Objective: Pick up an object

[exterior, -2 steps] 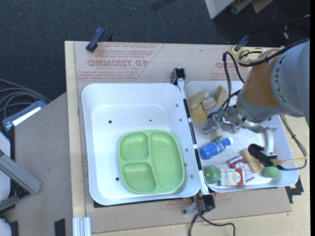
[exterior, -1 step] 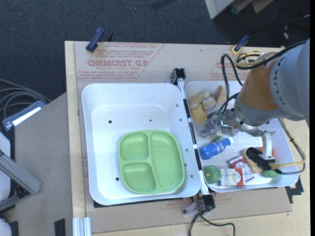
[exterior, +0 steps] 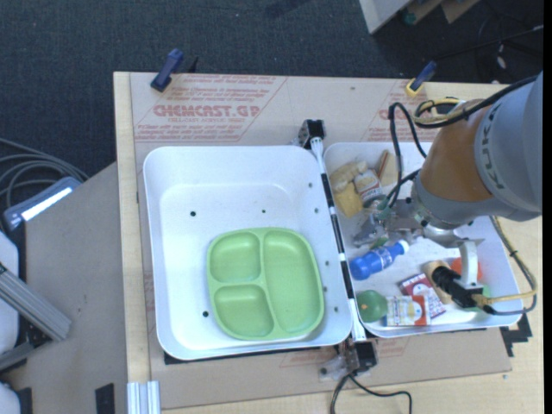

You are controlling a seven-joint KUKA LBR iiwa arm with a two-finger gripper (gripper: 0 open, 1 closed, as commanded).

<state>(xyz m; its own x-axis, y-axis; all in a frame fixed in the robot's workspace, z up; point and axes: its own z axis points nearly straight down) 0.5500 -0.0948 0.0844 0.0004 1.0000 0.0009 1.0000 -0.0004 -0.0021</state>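
In right bin, seemingly blue-capped bottle.

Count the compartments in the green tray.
3 in the green tray, which lies in the left bin: upper left, lower left, and one long compartment down its right side.

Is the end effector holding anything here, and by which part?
Cannot be told: the end effector is low in the right bin among clutter, just above the blue bottle.

Dark grey carpet covers the floor; grey cables coil at the left. A pale wooden table carries red lettering; blue clamps grip its far edge.
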